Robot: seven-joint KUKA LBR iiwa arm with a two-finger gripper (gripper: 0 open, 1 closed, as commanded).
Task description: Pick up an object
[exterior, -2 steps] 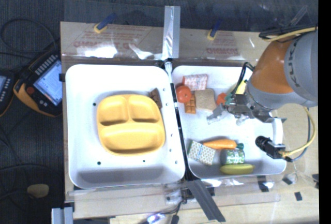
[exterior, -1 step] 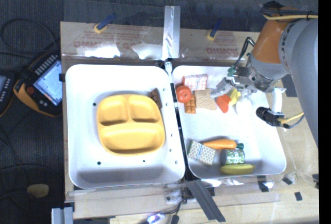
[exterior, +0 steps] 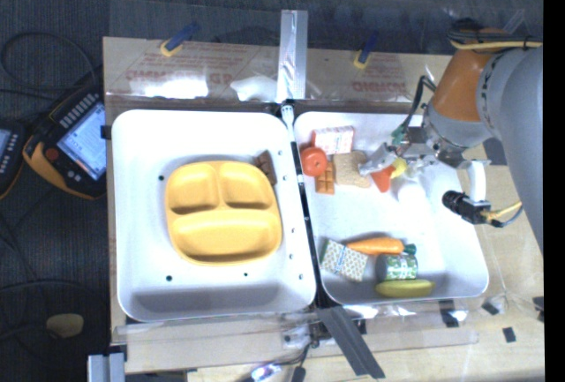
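Claw point(exterior: 395, 161) (grip state I cannot tell) hovers beside the orange wedge point(exterior: 380, 180), probably light, rigid plastic best pinched across its flat sides.

Arm point(exterior: 516, 120): grey rounded casing, orange band point(exterior: 459, 89) above wrist. Yellow cable along top of band. Black cylindrical fitting with thin yellowish lead just below band. Wrist end metallic, small green bit.

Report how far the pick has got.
Done: the gripper is down in the right bin, among the items at its far end. In hand: nothing visibly between its fingers. Left: grasping and lifting; the carrot and yellow tray lie untouched.
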